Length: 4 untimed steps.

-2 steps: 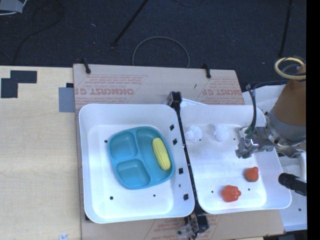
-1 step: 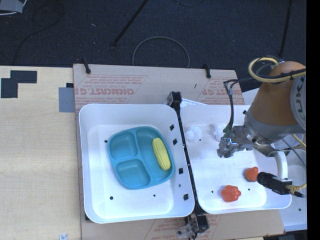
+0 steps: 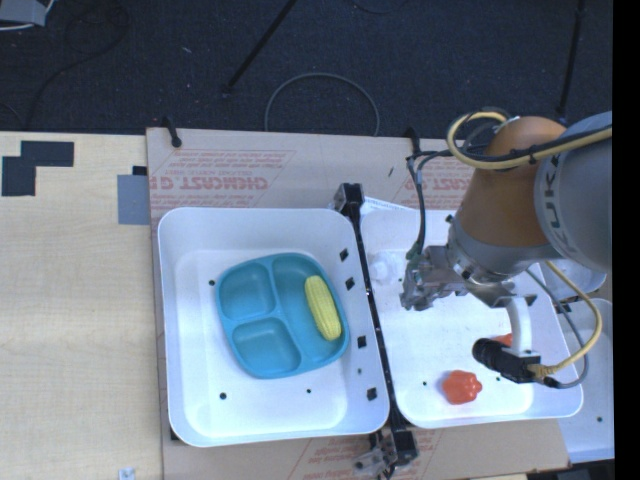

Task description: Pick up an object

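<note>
Pale wood table under everything, with a brown printed cardboard sheet on it. You've got two white bins on the cardboard, side by side and touching along a black clipped seam. The left bin holds the plate. The right bin has the arm over it, grey with an orange band, reaching in from the right. A blue three-compartment plate lies flat mid left bin. The gripper hangs over the right bin's upper left part, near the seam; you cannot tell if it is wide or narrow, too dark and blurred. Yellow corn cob lies in the plate's long right compartment. Small orange-red object sits on the right bin's floor near the front wall, well apart from the gripper, nothing touching it.
</note>
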Each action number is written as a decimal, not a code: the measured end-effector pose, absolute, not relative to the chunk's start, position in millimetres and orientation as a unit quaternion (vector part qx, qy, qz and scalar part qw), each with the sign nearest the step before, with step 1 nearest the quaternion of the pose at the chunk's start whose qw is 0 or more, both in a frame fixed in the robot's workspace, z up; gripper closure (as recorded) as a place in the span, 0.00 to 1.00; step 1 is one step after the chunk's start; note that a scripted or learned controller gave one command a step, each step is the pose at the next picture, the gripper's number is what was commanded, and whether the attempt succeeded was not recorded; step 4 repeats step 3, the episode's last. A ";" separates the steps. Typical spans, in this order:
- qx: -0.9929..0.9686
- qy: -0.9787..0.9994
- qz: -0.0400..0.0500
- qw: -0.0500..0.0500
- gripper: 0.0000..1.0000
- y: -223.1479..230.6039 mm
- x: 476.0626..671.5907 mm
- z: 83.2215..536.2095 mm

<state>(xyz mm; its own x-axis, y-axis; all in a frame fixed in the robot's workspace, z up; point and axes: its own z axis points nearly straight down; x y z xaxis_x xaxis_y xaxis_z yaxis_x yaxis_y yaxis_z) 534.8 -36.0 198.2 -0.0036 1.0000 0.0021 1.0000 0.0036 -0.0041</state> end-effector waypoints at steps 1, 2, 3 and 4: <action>-0.706 -0.708 0.001 0.002 1.00 10.0 548.5 193.7; -0.706 -0.708 0.000 0.001 1.00 56.4 565.7 210.7; -0.706 -0.708 0.001 0.001 1.00 109.1 567.1 215.4; -0.706 -0.708 0.001 0.001 1.00 109.1 567.1 215.4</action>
